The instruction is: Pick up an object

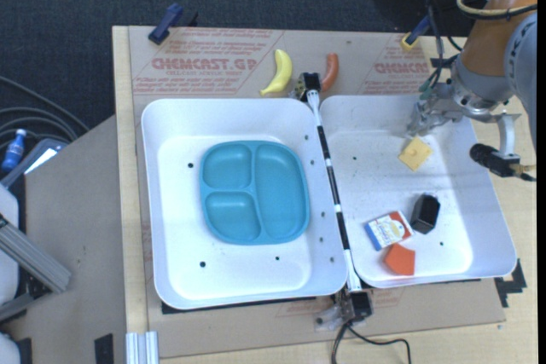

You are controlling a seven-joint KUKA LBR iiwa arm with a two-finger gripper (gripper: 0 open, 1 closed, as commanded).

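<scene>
A grey arm with an orange band reaches in over the right bin (486,222), its end effector (424,117) low above the bin's far part. Just below the end effector lies a pale yellow block (415,154). Farther toward the bin's near side sit a black object (425,213), a small printed box (387,229) and an orange block (399,260). Well to the end effector's left, the left bin (171,209) holds a blue divided plate (254,191). On the counter (213,60) beyond rest a banana (278,72) and a sausage-shaped toy (329,71).
</scene>
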